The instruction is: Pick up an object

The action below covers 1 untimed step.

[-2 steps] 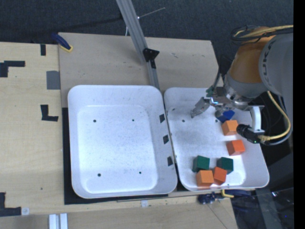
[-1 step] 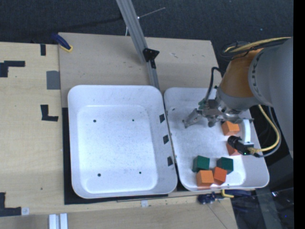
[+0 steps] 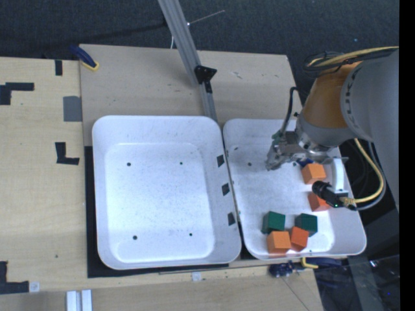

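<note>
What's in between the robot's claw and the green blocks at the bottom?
Nothing but bare white bin floor. In the camera view the gripper sits above the two green blocks, with no block between them.

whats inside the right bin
Inside the right bin: two green blocks and orange blocks. The end effector hangs over it; the arm covers part of the floor.

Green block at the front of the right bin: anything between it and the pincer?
Nothing visible. The pincer hangs over the right bin's bare floor, and the speckled stretch down to the green block holds nothing. The orange blocks and the second green block lie off that line.
</note>
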### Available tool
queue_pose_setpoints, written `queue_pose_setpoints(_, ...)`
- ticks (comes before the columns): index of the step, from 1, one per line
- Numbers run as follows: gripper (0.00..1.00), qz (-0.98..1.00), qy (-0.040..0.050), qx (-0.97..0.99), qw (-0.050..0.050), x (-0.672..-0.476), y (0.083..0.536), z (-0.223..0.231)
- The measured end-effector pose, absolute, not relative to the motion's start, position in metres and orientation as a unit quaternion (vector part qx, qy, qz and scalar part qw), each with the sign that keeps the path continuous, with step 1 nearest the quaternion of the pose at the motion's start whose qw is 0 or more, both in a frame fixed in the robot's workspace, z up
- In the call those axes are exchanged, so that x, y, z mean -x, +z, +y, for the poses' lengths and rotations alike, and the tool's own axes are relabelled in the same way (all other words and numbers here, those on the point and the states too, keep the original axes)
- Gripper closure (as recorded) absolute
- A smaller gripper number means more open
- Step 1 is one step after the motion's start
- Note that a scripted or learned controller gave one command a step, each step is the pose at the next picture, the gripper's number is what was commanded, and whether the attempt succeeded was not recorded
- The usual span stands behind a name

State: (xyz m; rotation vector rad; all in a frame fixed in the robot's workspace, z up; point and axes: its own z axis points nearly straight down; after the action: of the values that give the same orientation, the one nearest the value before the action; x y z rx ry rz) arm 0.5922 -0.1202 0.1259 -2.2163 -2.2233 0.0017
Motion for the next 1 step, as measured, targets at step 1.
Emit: queue_pose_setpoints(1,1.0,-0.708,-0.0012,0.707,-0.002,-0.5863,0.1863,-0.1219)
